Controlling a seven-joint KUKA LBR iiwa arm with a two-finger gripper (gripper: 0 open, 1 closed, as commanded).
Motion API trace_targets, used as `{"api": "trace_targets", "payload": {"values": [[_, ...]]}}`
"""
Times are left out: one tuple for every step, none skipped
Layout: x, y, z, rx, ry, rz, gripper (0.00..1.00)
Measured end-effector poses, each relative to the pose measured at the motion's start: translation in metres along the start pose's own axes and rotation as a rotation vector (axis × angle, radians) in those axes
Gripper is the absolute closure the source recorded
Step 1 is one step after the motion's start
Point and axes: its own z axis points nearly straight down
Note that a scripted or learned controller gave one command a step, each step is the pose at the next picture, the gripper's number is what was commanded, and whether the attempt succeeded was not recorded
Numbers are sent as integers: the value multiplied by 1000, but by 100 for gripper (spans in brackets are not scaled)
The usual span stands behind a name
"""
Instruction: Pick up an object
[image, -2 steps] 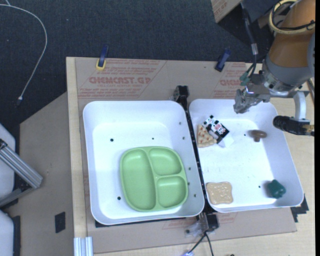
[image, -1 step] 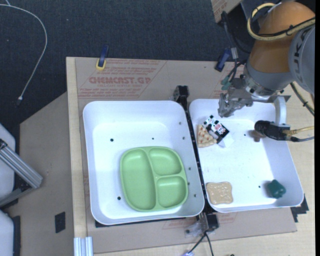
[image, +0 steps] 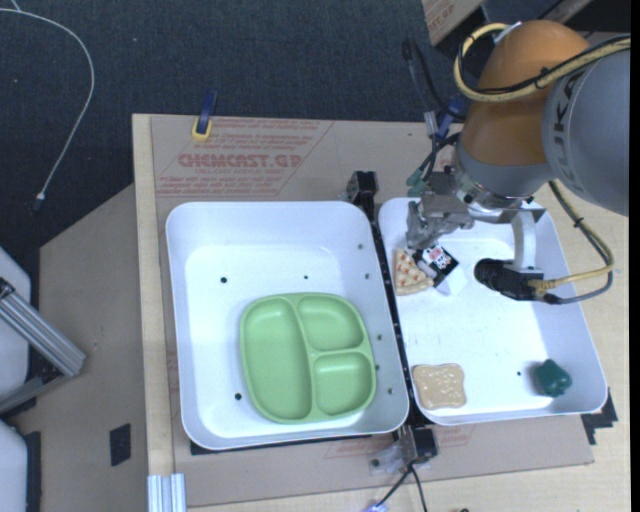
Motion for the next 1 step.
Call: {"api": "trace_targets", "payload": {"values": [[51,-8,13,0,0,-1,100]]}}
